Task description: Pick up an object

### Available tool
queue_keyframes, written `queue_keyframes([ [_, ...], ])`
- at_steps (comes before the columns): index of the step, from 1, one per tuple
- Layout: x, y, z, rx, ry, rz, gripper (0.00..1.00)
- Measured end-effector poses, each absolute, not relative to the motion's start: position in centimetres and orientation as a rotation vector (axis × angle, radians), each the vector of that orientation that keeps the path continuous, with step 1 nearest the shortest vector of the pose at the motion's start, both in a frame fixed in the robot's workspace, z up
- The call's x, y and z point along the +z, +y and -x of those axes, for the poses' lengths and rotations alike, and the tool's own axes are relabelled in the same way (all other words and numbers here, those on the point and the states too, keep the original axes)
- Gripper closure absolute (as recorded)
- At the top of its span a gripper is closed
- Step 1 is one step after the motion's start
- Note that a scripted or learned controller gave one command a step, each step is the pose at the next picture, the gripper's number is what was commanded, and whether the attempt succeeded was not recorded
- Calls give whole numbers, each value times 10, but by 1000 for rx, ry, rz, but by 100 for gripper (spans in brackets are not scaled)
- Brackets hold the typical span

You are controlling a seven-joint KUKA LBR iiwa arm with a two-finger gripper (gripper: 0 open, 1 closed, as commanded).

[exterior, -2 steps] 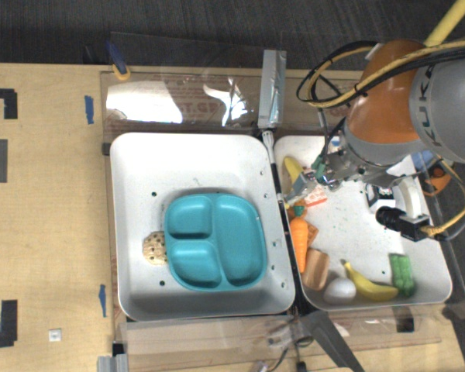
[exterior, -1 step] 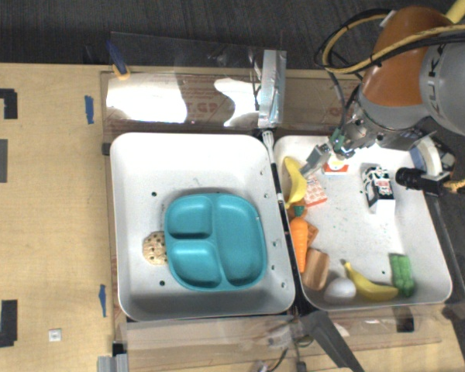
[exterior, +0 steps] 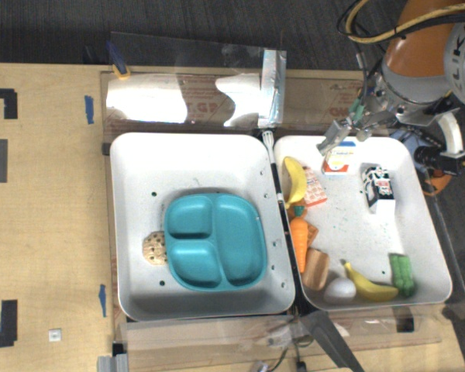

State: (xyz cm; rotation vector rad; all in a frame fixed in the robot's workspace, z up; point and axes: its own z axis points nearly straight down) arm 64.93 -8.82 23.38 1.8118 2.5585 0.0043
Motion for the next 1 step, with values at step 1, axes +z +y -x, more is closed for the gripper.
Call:
queue_keyframes([
  [1,184,-74,-667,0,2709,-1593,0],
])
